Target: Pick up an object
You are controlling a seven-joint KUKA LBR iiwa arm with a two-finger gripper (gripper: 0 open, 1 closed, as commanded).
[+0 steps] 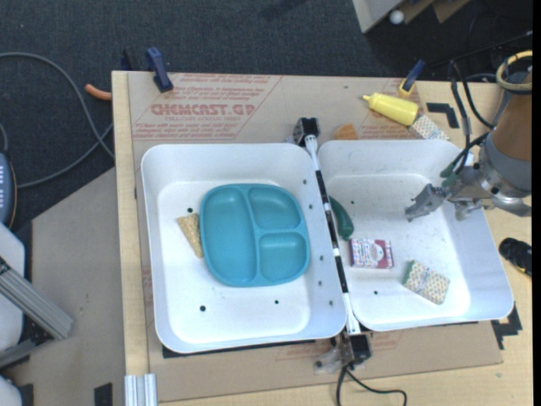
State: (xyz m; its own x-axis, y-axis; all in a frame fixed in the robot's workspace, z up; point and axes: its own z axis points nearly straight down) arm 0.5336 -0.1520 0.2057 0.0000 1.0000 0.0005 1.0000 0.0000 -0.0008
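Your gripper point(420, 205) hangs over the right bin point(482, 307), above its upper right part, its grey fingers slightly apart with nothing between them. The arm point(514, 134) enters from the right edge, its orange band visible above the wrist.

Take the pink-and-white packet point(372, 253) as your landmark: it lies flat on the floor of the right bin, below and to the left of the gripper and apart from it. Just right of the packet and a little lower lies a small patterned yellow-green sponge point(427, 282), tilted. Up and left of the packet, a dark green object point(341, 219) rests against the wall where the two bins meet.

Well left of the packet, across that divider, you see the left bin point(169, 311) holding a teal divided plate point(254, 233), with a tan cracker-like piece point(190, 231) tucked partly under the plate's left edge.

Above the packet, outside the bins on the board, a yellow bottle point(391, 106) lies on its side.
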